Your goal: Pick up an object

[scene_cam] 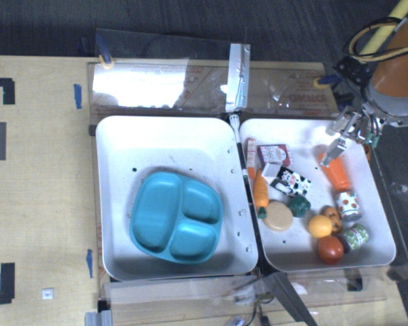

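Observation:
My gripper (338,136) hangs over the back right part of the right bin (306,136), open, with nothing between its fingers. Just in front of it lies an orange bottle-shaped toy (338,174), its near end close to the lower finger. Further left in the same bin lie a carrot (260,192), a pink-and-white box (273,155) and a black-and-white cow toy (290,180). Towards the front are a beige disc (280,217), an orange fruit (320,226), a red tomato (331,250) and two small cans (347,204).
The left bin (122,148) holds a blue divided plate (177,216). A clear panel with a metal post (238,77) stands behind the bins. The arm's orange band (394,80) and yellow cables sit at the top right.

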Controlling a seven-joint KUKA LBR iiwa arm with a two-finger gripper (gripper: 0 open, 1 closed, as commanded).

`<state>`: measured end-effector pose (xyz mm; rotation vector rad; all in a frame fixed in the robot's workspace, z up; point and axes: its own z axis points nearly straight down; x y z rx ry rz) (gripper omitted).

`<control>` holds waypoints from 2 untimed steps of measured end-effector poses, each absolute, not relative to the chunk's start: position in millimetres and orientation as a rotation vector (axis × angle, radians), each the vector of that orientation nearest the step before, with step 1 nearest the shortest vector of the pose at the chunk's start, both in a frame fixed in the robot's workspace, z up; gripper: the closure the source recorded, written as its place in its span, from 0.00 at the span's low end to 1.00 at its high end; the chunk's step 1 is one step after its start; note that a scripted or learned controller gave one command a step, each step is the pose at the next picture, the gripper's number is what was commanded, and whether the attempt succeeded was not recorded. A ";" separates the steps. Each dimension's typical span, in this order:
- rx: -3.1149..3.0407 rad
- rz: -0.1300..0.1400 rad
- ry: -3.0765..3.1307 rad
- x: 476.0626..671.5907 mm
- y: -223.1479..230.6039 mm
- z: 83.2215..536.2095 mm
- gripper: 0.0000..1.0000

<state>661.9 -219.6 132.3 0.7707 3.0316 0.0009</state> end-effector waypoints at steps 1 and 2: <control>0.494 -0.002 3.111 657.2 -225.1 86.7 0.00; 0.535 0.002 3.087 630.7 -196.1 105.3 0.00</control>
